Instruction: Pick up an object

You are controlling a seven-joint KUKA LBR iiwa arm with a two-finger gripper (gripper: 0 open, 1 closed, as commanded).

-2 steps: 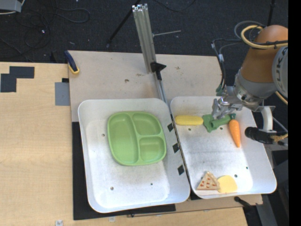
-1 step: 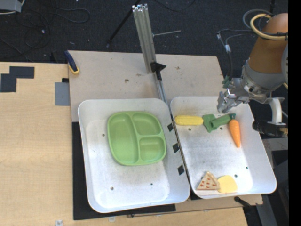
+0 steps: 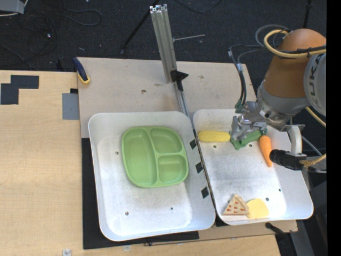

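A green block (image 3: 246,140) is seen at the pincer (image 3: 241,134) in the upper part of the right bin (image 3: 277,207); whether it is gripped cannot be told. The arm (image 3: 290,84) is bent down from the upper right. A yellow piece (image 3: 213,136), a carrot (image 3: 265,150), a pizza slice (image 3: 235,207) and a yellow chip (image 3: 258,208) are also held there. A green divided plate (image 3: 154,156) is held in the left bin (image 3: 106,207).

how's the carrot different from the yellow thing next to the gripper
The carrot is orange and tapers to a point; the yellow piece is yellow with blunt, rounded ends. The carrot lies roughly up-and-down in the camera view, to the right of the gripper; the yellow piece lies crosswise, to its left, by the bin's inner wall. Both are small, elongated and lie flat in the right bin's far half.
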